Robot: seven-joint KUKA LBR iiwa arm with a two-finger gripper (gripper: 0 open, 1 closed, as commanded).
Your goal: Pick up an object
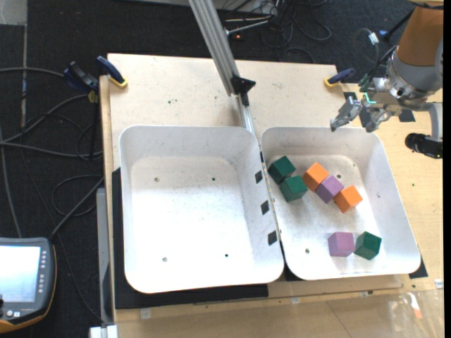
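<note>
My gripper [359, 115] hangs spread and empty above the right bin's [394, 189] far rim. I judge this the approach; next I need to descend onto the orange block [317, 172].

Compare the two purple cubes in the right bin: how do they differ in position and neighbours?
The upper purple cube sits mid-bin, pressed between two orange cubes; the lower purple cube lies nearer the front rim, beside only a green cube. The upper one is turned diagonally to the bin wall, the lower one sits squarer. Both look alike in size and colour, and both lie in the right bin.
</note>
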